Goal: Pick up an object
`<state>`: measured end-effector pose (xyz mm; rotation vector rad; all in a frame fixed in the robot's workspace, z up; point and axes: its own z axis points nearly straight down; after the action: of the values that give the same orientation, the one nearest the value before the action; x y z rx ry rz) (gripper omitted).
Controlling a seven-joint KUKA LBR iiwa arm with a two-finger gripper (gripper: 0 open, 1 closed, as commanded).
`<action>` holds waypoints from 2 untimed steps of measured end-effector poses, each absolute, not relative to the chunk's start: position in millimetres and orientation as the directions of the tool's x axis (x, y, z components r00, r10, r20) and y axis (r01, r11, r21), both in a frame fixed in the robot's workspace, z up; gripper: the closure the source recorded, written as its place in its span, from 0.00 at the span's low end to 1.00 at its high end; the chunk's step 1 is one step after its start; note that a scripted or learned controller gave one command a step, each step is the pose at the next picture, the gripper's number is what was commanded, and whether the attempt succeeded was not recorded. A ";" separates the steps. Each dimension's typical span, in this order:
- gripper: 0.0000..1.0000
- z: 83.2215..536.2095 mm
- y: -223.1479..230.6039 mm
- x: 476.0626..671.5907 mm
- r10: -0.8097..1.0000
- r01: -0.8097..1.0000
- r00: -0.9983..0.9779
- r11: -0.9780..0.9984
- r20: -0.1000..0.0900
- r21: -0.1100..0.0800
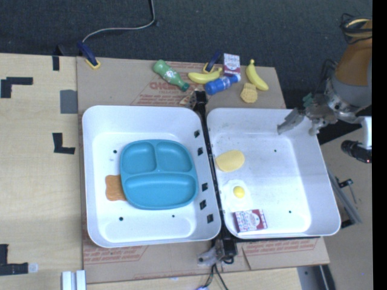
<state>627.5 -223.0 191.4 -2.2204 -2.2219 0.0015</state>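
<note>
Seen from above: hand (pixel 300 121) poised over the far right corner of the right bin (pixel 314 180), fingers spread apart and clamped on nothing. Lay well apart from the hand inside that bin: a yellow potato-shaped toy (pixel 230 160) near the bin's left wall, a fried-egg toy (pixel 238 191) just in front of it, and a small red-and-white carton (pixel 250 220) by the bin's near rim. Rested in the left bin (pixel 97 162), beside the right bin: a blue divided plate (pixel 159 174) overlapping a toast slice (pixel 113 188). Scattered on the worktop (pixel 36 162) beyond the right bin: a green bottle (pixel 170 75), two bananas (pixel 203 76), a blue bottle (pixel 218 86).
</note>
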 end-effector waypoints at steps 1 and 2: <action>0.00 86.8 -184.9 619.4 1.000 1.000 -0.002 0.002 -0.001 0.002; 0.00 86.3 -105.9 617.8 1.000 1.000 -0.003 0.003 0.001 0.004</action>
<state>617.8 -105.9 86.3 -2.2196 -2.2267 -0.0059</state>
